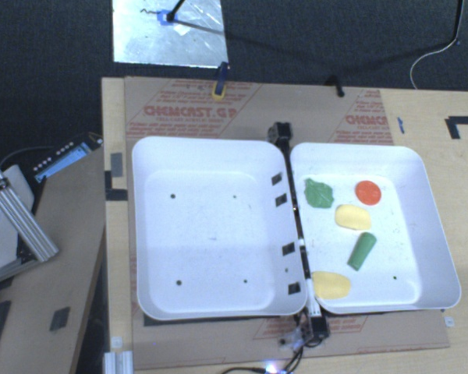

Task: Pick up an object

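Green cylinder [362, 250], right bin [433, 232], near centre

White right bin [429, 209] holds a green leaf [319, 193], red-orange disc [367, 192], two yellow pieces [352, 217] and a green cylinder [362, 251].

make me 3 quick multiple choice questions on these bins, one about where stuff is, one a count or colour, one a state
1. Which bin holds the objects?
A. the left bin
B. the right bin
C. both bins

2. How many objects lie in it?
A. three
B. five
C. seven

3. How does the green cylinder lie?
A. stacked on the red disc
B. hanging over the bin's rim
C. flat on the floor, apart from the others

Answers:
1 B: all pieces sit in the right bin, none in the left bin.
2 B: green leafy piece, red disc, yellow piece, green cylinder, yellow piece by the divider.
3 C: white floor shows all around it.
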### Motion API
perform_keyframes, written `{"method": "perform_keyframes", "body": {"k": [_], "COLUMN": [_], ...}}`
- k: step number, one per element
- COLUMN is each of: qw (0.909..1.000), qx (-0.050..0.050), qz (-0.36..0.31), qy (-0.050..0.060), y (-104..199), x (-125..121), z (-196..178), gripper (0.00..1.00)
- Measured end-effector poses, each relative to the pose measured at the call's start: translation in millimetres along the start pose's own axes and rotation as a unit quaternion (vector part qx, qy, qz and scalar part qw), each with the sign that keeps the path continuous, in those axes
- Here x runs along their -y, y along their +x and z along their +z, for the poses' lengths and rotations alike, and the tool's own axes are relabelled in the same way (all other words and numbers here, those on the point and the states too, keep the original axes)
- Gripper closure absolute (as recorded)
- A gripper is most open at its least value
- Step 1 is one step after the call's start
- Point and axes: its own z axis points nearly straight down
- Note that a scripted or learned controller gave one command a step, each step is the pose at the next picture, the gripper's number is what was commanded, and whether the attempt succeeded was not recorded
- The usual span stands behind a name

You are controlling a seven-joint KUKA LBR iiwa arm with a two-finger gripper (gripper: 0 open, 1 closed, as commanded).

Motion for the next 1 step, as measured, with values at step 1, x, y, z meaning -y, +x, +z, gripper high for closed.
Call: {"method": "perform_keyframes", "body": {"k": [1], "qw": [1.0], "qx": [0.002], "qz": [-0.003], "qy": [-0.003], "y": [1.2], "x": [-65.0], "z": [-0.4], "gripper": [1.0]}}
